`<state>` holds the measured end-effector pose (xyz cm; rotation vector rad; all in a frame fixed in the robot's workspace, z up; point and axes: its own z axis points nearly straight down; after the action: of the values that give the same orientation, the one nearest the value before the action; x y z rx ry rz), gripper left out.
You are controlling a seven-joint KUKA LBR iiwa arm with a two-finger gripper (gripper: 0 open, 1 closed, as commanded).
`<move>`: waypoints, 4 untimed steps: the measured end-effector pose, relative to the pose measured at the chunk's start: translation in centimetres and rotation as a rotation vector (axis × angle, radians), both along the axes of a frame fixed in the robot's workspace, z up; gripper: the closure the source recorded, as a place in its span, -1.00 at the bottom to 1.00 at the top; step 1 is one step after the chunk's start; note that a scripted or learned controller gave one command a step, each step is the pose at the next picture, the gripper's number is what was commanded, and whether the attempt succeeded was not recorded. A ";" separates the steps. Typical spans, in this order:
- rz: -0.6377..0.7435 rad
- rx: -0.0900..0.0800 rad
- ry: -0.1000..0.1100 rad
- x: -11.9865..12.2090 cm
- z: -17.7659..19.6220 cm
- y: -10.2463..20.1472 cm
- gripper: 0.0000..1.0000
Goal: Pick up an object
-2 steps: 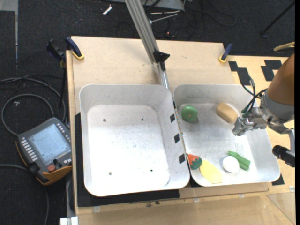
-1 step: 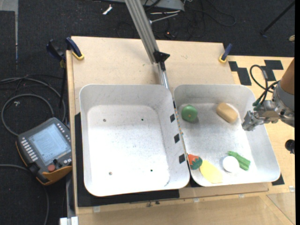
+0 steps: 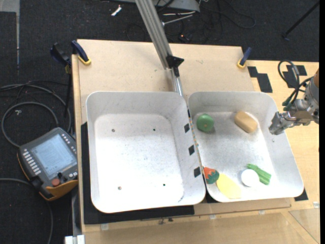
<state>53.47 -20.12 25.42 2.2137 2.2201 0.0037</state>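
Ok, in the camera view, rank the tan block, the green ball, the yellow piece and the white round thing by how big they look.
1. tan block and yellow piece: look about alike, so I won't rank them.
2. green ball
3. white round thing: only slightly smaller than the ball, and it sits nearer the camera, so this order is unsure.

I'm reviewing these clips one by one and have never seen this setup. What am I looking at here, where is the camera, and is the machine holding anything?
One camera looks down at a slant on a wooden bench bearing two shallow white bins. The left bin sits beside the right bin, which holds a round green object, a tan oval lump, a small orange-and-green piece, a flat yellow piece, a white round object and a green leafy-shaped piece. The machine is a robot arm reaching in from the right; its gripper hangs over the right bin's right edge. Nothing shows in it. Whether it is open is unclear.
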 end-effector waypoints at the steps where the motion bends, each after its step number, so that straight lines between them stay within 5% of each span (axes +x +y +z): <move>1: 0.005 0.004 0.006 2.1 -1.2 4.7 1.00; 4: 0.005 0.004 0.003 7.8 -2.3 20.3 1.00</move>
<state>61.32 0.16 23.09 2.2114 2.2292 0.0049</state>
